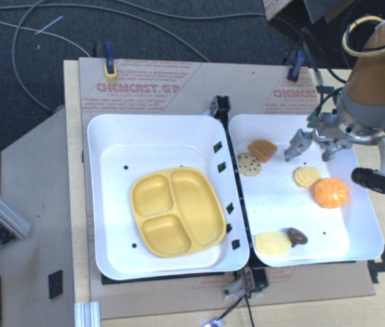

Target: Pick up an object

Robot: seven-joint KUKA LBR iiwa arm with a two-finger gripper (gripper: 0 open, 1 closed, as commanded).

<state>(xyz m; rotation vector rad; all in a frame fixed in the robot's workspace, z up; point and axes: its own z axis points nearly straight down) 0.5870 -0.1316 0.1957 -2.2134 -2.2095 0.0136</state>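
White right bin (356, 240): my gripper (311, 145) hangs spread and empty over the cracker (306, 176); crowded by the orange (331, 192), I may miss.

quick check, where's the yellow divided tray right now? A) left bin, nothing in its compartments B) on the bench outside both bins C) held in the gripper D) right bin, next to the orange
A: the yellow divided tray lies flat in the left bin, its three compartments bare, while the food pieces such as the orange sit in the right bin.
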